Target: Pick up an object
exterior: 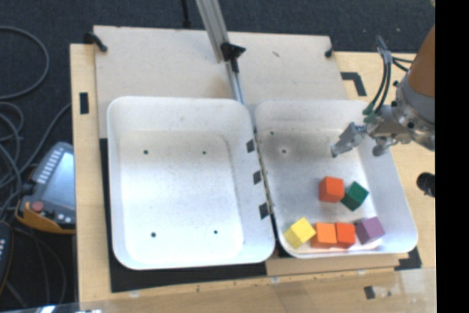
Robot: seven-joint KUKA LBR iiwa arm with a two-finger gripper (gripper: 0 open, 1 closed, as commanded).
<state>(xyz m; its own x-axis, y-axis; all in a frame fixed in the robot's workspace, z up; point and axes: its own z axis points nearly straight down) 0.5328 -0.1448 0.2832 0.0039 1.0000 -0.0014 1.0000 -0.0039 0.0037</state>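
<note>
Several small blocks lie in the right bin. An orange-red block and a green block sit side by side near its middle right. Along the front wall runs a row: a yellow block, two orange blocks and a purple block. My gripper hangs over the bin's right rear part, above and behind the orange-red and green blocks. Its fingers are spread open with nothing between them.
The left bin stands beside the right one, its wall touching at the middle. A slanted aluminium post rises from behind the bins. Cables and a teach pendant lie off the bench's left edge.
</note>
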